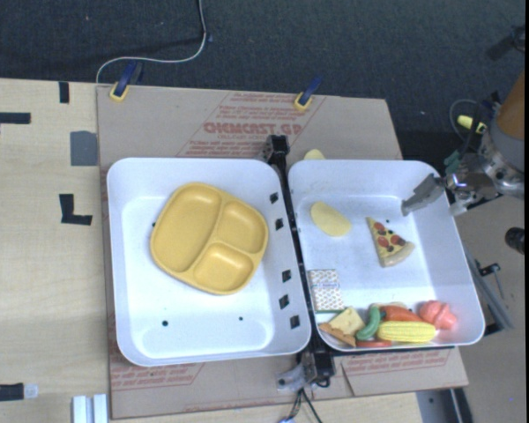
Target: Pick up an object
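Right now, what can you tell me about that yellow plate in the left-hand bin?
The yellow plate is a rounded, squarish dish that looks like plastic, moulded into three compartments. It lies flat and right side up, turned at a slant, on the floor of the left bin, towards the upper middle. Nothing rests in it, and it stands apart from the bin's walls.

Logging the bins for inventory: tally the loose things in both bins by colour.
Yellow: 3, divided plate, oval piece, corn cob
Red or orange: 2, pizza slice, pink-red piece
Patterned packet: 1
Total: 6, plus a bottom-edge pile too jumbled to count.
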Available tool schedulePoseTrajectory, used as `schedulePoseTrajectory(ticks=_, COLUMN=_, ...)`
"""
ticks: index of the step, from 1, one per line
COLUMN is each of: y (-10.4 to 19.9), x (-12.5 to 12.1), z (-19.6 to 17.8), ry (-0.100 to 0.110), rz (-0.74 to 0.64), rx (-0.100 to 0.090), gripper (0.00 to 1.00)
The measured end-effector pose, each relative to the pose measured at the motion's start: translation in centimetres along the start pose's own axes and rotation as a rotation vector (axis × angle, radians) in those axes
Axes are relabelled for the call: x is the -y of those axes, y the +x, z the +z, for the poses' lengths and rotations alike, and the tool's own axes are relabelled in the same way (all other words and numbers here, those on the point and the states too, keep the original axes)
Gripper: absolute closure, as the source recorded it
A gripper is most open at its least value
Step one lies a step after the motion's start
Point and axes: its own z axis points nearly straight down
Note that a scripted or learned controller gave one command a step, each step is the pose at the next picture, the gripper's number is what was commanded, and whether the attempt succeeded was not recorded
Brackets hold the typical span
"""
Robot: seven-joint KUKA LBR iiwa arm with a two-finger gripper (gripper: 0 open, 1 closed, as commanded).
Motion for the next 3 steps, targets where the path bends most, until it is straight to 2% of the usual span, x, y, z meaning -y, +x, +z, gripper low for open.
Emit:
schedulePoseTrajectory(ticks=1, y=0.9, x=-2.6, z=8.3, ry=0.005, rz=-0.002, rx=-0.001, gripper=0.0)
schedulePoseTrajectory(ticks=2, y=0.8, x=-2.5, z=15.9, ry=-0.004, rz=-0.001, rx=0.004, gripper=0.0)
schedulePoseTrajectory(ticks=3, y=2.4, x=1.1, z=16.7, ry=-0.005, rz=0.001, rx=0.003, gripper=0.0)
